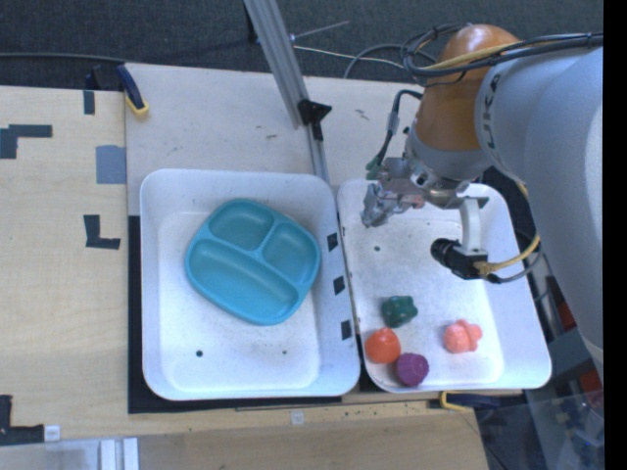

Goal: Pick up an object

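Camera view finds our pincer (375,210), its spread impossible to tell, poised over the right bin (524,360), presumably lining up above the toys.

The grey arm (549,135) is reaching in from the right, its orange band (460,86) sitting above the wrist, and the gripper (377,209) is pointing downward with nothing showing between its jaws.
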Robot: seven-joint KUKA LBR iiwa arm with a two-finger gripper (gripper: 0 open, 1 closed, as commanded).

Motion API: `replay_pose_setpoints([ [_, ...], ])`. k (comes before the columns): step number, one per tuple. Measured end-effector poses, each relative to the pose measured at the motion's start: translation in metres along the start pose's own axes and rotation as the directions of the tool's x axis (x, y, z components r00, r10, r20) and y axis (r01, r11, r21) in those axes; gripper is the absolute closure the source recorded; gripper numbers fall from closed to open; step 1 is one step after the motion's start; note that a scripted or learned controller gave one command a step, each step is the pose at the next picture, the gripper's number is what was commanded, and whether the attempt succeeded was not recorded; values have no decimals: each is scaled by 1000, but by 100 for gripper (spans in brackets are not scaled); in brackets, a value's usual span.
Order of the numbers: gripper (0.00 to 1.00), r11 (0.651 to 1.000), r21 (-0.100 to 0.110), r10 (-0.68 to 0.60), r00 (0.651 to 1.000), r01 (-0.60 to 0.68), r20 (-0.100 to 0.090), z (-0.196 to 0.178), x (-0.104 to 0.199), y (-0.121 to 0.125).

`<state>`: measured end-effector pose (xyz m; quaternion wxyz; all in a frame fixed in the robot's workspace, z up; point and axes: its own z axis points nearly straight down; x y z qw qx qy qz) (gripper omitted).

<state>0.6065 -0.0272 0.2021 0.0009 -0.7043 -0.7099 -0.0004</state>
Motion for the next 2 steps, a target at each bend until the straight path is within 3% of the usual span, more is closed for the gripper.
replay_pose_setpoints([
  [2,100,1000,0,1,1000,-1,0,-4,100,36],
])
